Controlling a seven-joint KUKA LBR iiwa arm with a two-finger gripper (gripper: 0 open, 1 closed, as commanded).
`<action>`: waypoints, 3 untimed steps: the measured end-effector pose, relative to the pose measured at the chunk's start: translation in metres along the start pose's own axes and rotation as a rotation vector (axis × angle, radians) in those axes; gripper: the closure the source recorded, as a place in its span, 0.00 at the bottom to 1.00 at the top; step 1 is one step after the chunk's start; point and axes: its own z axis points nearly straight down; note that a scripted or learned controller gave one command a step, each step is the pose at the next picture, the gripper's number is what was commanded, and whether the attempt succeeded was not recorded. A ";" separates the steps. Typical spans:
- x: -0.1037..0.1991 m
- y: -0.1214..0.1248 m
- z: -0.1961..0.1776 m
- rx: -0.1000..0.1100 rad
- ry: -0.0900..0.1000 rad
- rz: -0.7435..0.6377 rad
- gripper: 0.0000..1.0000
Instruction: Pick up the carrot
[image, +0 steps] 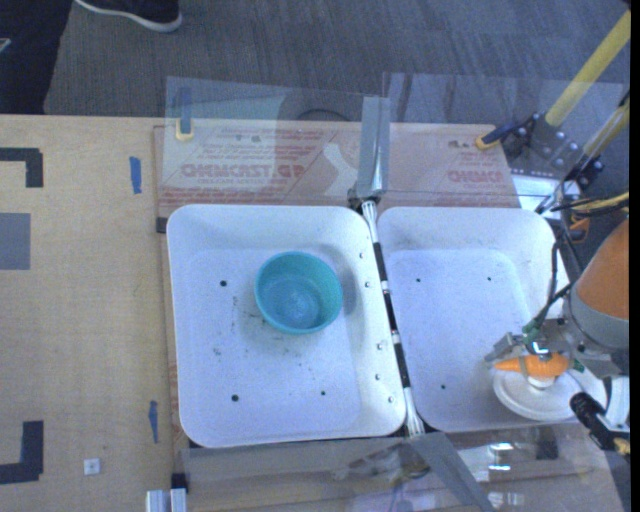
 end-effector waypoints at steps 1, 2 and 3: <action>0.001 0.002 -0.010 -0.005 0.002 0.000 1.00; 0.001 0.002 -0.010 -0.005 0.002 0.001 0.00; -0.001 0.002 -0.002 -0.005 0.000 0.182 0.00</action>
